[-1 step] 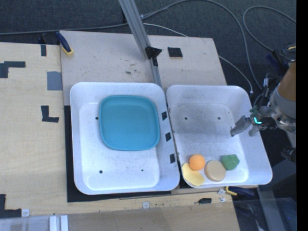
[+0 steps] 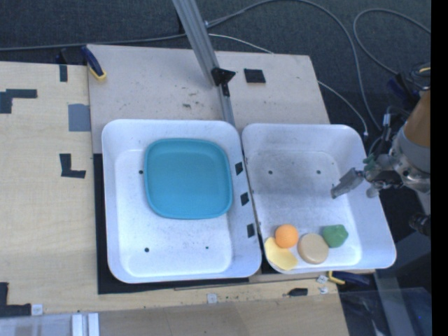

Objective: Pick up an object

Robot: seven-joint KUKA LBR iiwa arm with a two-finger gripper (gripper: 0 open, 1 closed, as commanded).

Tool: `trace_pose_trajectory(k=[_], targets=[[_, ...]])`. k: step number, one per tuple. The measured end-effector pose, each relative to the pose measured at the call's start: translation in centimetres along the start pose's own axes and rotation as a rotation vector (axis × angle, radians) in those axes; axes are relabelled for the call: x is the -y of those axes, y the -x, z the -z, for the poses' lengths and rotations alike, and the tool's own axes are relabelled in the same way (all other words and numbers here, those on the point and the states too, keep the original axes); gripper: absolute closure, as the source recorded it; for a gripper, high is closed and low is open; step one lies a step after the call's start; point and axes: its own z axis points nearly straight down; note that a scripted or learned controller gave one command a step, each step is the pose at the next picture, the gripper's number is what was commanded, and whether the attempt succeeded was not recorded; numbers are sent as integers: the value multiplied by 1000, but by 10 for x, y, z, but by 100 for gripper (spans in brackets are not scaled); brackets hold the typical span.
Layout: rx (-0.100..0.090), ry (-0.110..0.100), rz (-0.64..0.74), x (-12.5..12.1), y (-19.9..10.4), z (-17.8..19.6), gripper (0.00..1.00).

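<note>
A: Where is the gripper (image 2: 350,182)?

B: At the right side of the right bin (image 2: 294,142), over its right-hand wall. One grey finger (image 2: 344,184) slants down and left over the bin floor. The arm (image 2: 420,135) comes in from the right, its orange band at the frame's edge.

A: Are the jaws spread or pressed together?

B: I cannot tell. The one finger shows plainly; the rest is a dark cluster at the wrist. Nothing shows between the fingers.

A: And the things to pick?

B: All four lie along the near edge of the right bin, below and left of the gripper, apart from it. The green piece (image 2: 336,235) is nearest, close to straight below the finger. Just left of it is a tan disc (image 2: 313,248), touching or nearly so. Left again, an orange ball (image 2: 285,236), and a yellow piece (image 2: 279,257) in the near left corner, partly under the ball and disc.

A: Anything in the way?

B: The bin floor between the finger and the green piece is bare, only scuffed grey.

A: The other bin?

B: The left bin (image 2: 122,187) holds a blue plate (image 2: 187,178), lying flat toward its far side. A grey pole (image 2: 199,37) slants in from the top to a black clamp (image 2: 222,77) behind the two bins. Cables (image 2: 336,26) trail over the dark floor beyond.
</note>
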Motion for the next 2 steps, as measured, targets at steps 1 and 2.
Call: trace_pose_trajectory(k=[1,2], targets=[[-1,-5,0,1,1,-63,0],[0,-2,0,1,1,-115,0]])
